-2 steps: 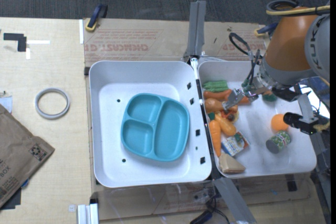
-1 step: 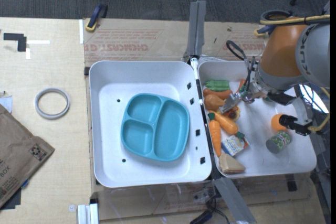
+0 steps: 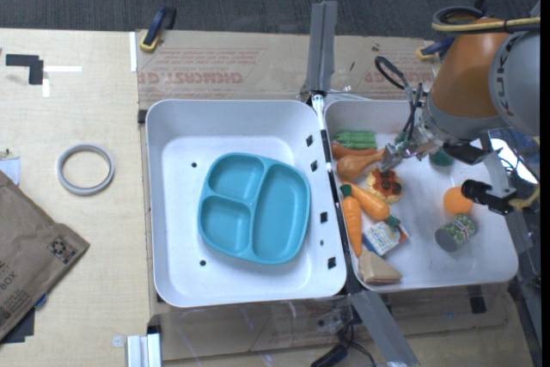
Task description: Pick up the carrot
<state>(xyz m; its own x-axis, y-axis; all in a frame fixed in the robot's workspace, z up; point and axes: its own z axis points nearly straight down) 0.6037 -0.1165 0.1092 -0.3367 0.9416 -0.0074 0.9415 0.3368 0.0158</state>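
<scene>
Camera view, looking down at a slant. Two white bins side by side. Left bin holds a blue divided plate, lying flat near its middle.

Right bin is crowded along its left wall. One carrot lies against that wall at about 9 o'clock in the bin, pointing toward 6 o'clock. A second carrot sits just beside it, toward 1 o'clock of it, slanted. Above them, a chicken drumstick and a green vegetable. A pizza slice lies just right of the second carrot. A small carton and a sandwich wedge lie toward 6 o'clock. An orange and a can lie at 3 o'clock.

Arm enters from 2 o'clock. Gripper hangs over the drumstick's right end, above the pizza slice; cannot tell how far open, and nothing visibly held.
</scene>
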